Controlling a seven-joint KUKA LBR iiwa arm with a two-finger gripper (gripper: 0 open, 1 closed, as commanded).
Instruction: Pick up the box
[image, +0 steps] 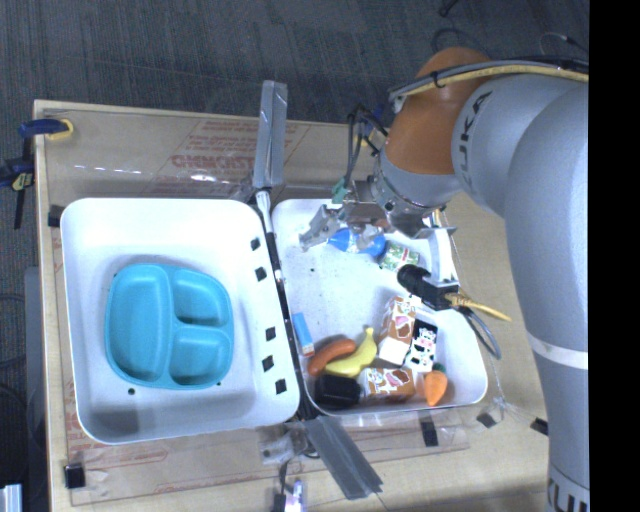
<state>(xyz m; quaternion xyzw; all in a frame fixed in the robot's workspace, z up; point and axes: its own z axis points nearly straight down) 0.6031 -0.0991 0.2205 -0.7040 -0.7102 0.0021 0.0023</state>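
Left bin (90, 300) holds blue tray (168, 325); right bin (320, 290), box (398, 330).

A blue divided tray (168, 326) lies in the left white bin (90, 225). In the right bin (310, 275), a yellow banana (356, 356) rests near the front wall beside an orange-red sausage-shaped piece (330, 352), with an orange carrot (436, 386) toward the front right corner.

It looked like a robotics lab: a wooden counter (150, 140) on dark carpet (150, 50) carried two white bins (80, 330) fixed in place, a blue clamp (40, 128) gripped its corner, and a KUKA arm (520, 150) reached in.
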